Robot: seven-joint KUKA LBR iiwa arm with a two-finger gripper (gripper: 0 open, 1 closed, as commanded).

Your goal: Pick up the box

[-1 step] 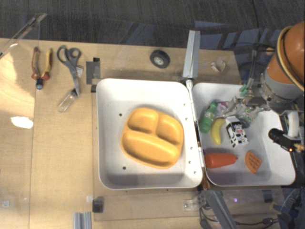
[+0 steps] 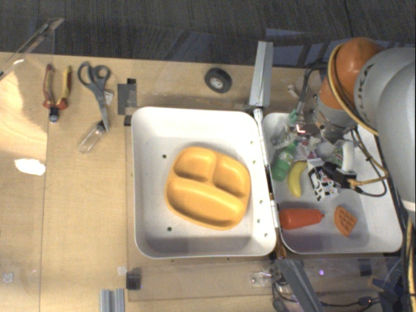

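Observation:
A small white box with black print (image 2: 322, 182) lies in the right bin (image 2: 383, 239), just right of a yellow banana (image 2: 296, 178). An orange packet-like item (image 2: 345, 220) sits nearer the front of that bin. The grey arm with its orange band (image 2: 351, 64) reaches in from the right over the bin's far end. Its gripper (image 2: 300, 132) hangs low over the back left part of the right bin, above a green bottle (image 2: 283, 164) and up-left of the white box. Cables and the wrist hide part of the bin's back.
A red-orange vegetable toy (image 2: 300, 218) lies at the right bin's front left. The left bin (image 2: 146, 194) holds a large yellow-orange lumpy object (image 2: 208, 186). Scissors (image 2: 97, 86), pliers (image 2: 55, 90) and a tape roll (image 2: 218, 79) lie on the bench behind.

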